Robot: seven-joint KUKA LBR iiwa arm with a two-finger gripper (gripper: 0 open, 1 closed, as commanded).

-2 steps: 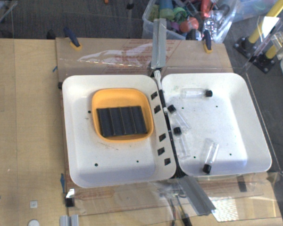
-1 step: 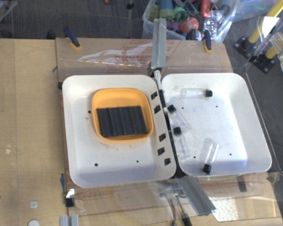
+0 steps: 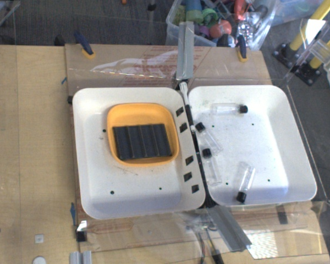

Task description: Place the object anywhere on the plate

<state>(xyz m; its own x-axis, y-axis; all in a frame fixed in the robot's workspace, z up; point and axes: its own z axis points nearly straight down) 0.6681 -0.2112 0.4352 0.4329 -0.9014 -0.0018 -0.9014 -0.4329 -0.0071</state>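
We look down on a wooden desk [image 3: 22, 147] carrying two shallow white bins side by side.

In the left bin [image 3: 93, 194] an orange plate [image 3: 116, 115], squarish with rounded corners, sits a little toward 12 o'clock of the bin's centre. One dark rectangular block with lengthwise ridges [image 3: 142, 142] lies flat on the plate, covering most of its floor. It sits toward the plate's 6 o'clock rim, leaving a bare orange strip at 12 o'clock. The block's long side runs from 9 to 3 o'clock.

Around the plate the left bin's white floor is bare, widest toward 6 and 9 o'clock. At 3 o'clock the plate comes close to the raised wall where the two bins meet. Along that wall we count five small black tabs [image 3: 183, 127].

The right bin [image 3: 297, 169] holds clear tubes with black caps. We count one at 12 o'clock [image 3: 226, 109] and one at 6 o'clock [image 3: 244, 177]. At least two more lie against the bin's 9 o'clock wall [image 3: 210, 146]; being transparent, they are hard to count exactly. The middle and 3 o'clock side of this bin are bare.

Beyond the bins at 12 o'clock stand two blue clamps [image 3: 86, 48] and one clear tub of coloured toys [image 3: 220, 10].
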